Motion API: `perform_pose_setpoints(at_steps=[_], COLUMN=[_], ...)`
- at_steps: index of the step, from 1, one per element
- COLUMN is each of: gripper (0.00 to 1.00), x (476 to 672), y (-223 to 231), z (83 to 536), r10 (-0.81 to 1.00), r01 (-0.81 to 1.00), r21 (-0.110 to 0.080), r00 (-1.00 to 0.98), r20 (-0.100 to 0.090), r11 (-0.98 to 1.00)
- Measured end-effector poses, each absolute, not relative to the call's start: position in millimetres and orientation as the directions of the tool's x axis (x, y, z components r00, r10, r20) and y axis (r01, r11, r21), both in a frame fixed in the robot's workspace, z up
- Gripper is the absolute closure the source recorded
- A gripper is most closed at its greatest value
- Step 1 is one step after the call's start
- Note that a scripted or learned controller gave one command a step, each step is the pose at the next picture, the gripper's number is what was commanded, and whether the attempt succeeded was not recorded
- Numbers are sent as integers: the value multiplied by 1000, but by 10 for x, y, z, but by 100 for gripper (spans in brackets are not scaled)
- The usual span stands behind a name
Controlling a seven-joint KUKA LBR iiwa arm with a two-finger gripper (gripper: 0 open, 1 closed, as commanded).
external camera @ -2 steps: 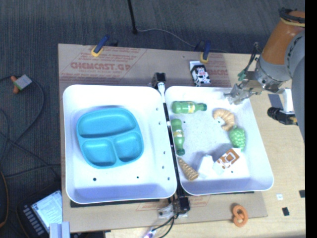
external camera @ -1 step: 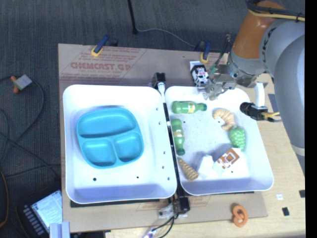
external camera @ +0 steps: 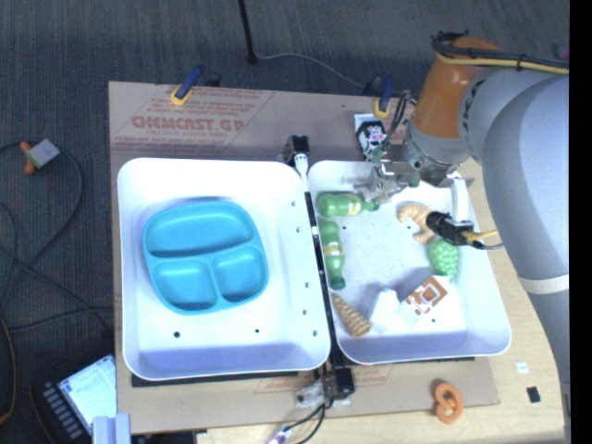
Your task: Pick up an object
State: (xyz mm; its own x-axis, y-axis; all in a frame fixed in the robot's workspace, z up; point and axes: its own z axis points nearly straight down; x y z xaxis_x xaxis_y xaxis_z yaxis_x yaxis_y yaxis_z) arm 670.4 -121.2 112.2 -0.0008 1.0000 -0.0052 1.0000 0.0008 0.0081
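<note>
Looking at the right bin [external camera: 481, 340], that's where all the pickable stuff sits, so I'll use it as the reference. The claw [external camera: 387, 179] hangs over its far left corner, right by a green bottle [external camera: 338, 204] lying on its side against the far end of the bin's left wall. I honestly can't tell how the claw is set from this angle, and nothing visibly sits in it.

A second green bottle [external camera: 332, 257] lies along the same wall, closer to the middle. A green ball [external camera: 445, 257] is toward the bin's right side, and a white box [external camera: 416, 302] sits near its front.

My take: go for the bottle by the far corner, since it's closest. Come straight down, line up across its narrow width, and stay off the wall or it'll probably roll or jam.

The blue tray [external camera: 203, 254] is in the other bin, left of this one.
</note>
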Motion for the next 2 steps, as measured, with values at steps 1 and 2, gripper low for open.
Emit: perform_pose_setpoints(at_steps=[1, 2], gripper=[100, 100], x=[6686, 6693], y=[-1978, -1356], z=[1622, 2369], r10=[1000, 1000], r01=[1000, 1000], r21=[2, 4], r00=[1, -2], r20=[-4, -1], r11=[-1, 2])
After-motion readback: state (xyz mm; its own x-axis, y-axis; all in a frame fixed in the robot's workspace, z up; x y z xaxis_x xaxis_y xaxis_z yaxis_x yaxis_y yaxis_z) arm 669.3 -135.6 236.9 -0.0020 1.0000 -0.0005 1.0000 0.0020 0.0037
